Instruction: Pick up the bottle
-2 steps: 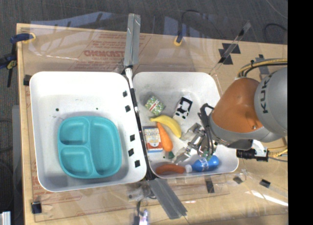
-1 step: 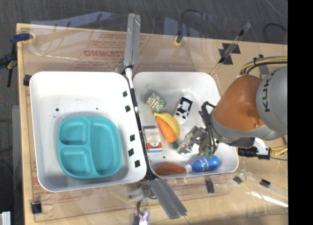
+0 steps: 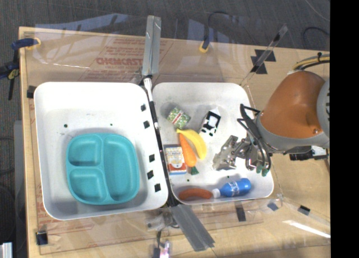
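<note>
**Arm hanging over the right bin, bottle lying just below the gripper**

A pale wooden bench (image 3: 291,217) is standing on dark ribbed carpet, with a clear plastic sheet lying creased across its far side. Two shallow white plastic bins are sitting side by side on it. The grey arm with its glossy orange band (image 3: 294,108) is reaching in over the right bin (image 3: 196,90). The metal two-finger gripper (image 3: 224,160) is hovering there, its fingers looking slightly spread with nothing between them.

The small blue plastic bottle with a white label (image 3: 234,187) is lying on its side just below the gripper, apart from it. A smooth reddish-brown sausage (image 3: 194,194) is lying just left of the bottle. Left of the gripper, a curved yellow banana (image 3: 194,141) is resting against an orange carrot (image 3: 188,151). Far left, a teal moulded tray with three compartments (image 3: 104,167) is sitting in the left bin (image 3: 56,97).
</note>
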You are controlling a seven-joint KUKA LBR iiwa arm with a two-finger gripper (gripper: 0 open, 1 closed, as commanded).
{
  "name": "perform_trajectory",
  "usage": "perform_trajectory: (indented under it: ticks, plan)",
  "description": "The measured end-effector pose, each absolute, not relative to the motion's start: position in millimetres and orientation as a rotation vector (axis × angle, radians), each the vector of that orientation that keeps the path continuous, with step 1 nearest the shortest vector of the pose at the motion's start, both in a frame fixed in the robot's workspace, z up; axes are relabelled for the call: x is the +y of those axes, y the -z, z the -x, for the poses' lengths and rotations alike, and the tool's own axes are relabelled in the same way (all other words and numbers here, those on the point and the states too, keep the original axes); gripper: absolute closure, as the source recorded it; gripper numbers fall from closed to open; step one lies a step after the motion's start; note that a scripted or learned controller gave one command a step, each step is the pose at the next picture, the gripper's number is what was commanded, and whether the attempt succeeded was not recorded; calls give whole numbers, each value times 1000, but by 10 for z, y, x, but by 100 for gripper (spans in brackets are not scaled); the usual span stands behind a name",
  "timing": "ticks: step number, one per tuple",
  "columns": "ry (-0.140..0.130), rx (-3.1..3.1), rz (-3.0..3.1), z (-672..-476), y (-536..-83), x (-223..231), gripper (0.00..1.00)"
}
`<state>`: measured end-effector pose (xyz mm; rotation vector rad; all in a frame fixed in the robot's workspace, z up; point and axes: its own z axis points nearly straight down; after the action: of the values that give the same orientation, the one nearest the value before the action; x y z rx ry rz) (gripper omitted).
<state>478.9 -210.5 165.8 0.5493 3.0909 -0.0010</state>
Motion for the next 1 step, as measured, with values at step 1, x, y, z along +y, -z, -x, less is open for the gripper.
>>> perform_trajectory:
  ticks: [1]
  plan:
    - [1,3091,-549,-4788,-1656,-2107,0]
